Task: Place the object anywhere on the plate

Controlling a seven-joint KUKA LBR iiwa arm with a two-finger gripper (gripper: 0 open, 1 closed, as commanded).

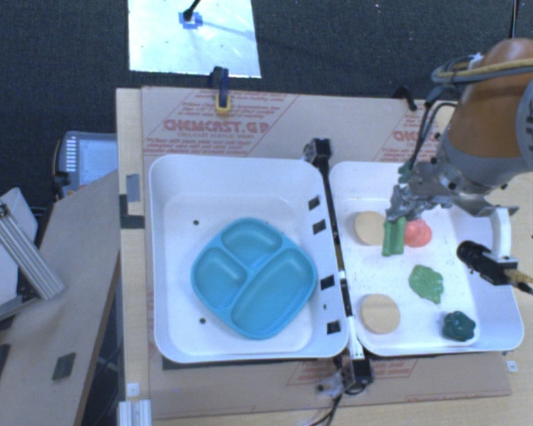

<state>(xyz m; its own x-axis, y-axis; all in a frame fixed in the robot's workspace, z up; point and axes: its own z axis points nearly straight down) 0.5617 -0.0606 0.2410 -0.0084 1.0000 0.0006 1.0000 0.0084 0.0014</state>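
Observation:
A blue divided plate (253, 276) lies in the left bin (173, 185). In the right bin (506, 318), a narrow green stick-shaped object (393, 237) sits between a tan disc (368, 228) and a salmon-red lump (417, 233). My gripper (400, 209) hangs right over the green stick's upper end and meets it there. The wrist hides the contact, so I cannot tell if the stick is gripped.
The right bin also holds a light green leafy piece (426, 283), a second tan disc (379, 313) and a dark green lump (458, 326). A black clip strip (330, 238) runs along the divide between the bins. The arm's black fitting (486, 264) overhangs the right bin.

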